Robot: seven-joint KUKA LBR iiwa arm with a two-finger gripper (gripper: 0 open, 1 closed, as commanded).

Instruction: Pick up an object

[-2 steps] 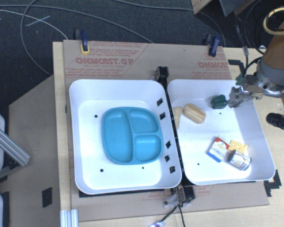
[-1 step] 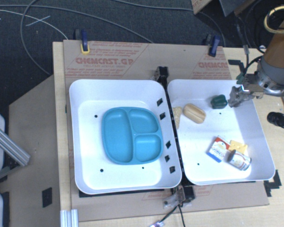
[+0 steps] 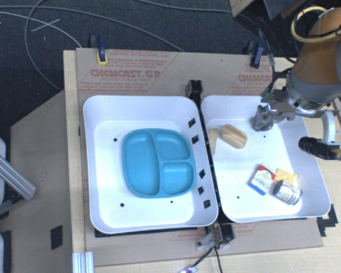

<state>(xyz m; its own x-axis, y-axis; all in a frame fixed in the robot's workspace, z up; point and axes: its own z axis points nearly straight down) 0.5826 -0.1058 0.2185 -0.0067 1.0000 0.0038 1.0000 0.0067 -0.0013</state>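
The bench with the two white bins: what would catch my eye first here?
Most striking is the blue divided plate lying in the middle of the left bin. Next, the grey and orange arm reaching in from the right, its hand over the right bin's far end, near a tan bread roll. A few small packets lie nearer the front.

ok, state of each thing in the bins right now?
gripper: low in the right bin, nothing seen held
tan bread-like piece: lying flat, apart from the gripper
blue divided plate: upright in the left bin, compartments bare
small packets: lying clustered near the right bin's front
right bin: holds bread piece, packets
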